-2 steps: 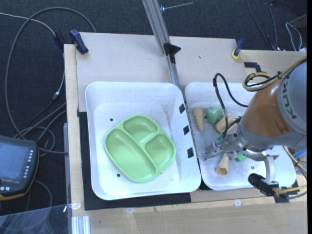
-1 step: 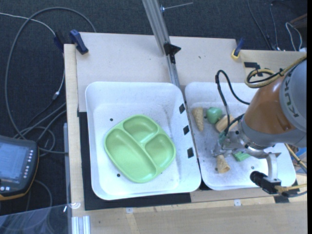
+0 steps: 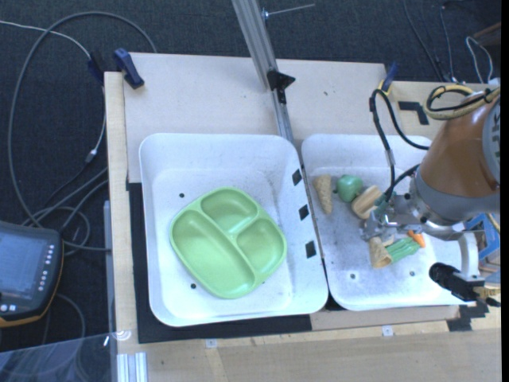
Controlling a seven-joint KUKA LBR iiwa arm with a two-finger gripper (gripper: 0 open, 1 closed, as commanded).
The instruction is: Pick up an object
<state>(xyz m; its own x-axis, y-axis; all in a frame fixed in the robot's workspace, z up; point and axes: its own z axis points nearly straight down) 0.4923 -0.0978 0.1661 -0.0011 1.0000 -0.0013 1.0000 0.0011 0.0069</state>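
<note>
The bench (image 3: 199, 94) is a pale board on dark carpet, and it bears two shallow white bins side by side; the left bin (image 3: 159, 165) is the larger in view, and in it lies a green divided plate (image 3: 229, 241) with three compartments, flat and turned at an angle, near the bin's middle; the right bin (image 3: 350, 285) sits just beside it, their rims touching along the middle, with small black tabs along that shared edge. The arm (image 3: 461, 157), grey with an orange band, reaches in from the right over the right bin's far side; a metal pole (image 3: 254, 30) slants down from the top to the gap between the bins; black cables trail across the carpet at left, and a handheld screen (image 3: 24, 273) lies at the left edge. Inside the right bin the gripper (image 3: 383, 223) is low among a cluster of small toys; whether its fingers are apart or together, I cannot tell; a tan cone (image 3: 324, 193) lies toward the bin's left wall; a round green piece (image 3: 348, 186) sits just beside it; a tan roll (image 3: 366, 200) touches that green piece on its right; a green and tan piece (image 3: 394, 251) lies just below the gripper; a small orange bit (image 3: 417, 235) sits at its right end.
</note>
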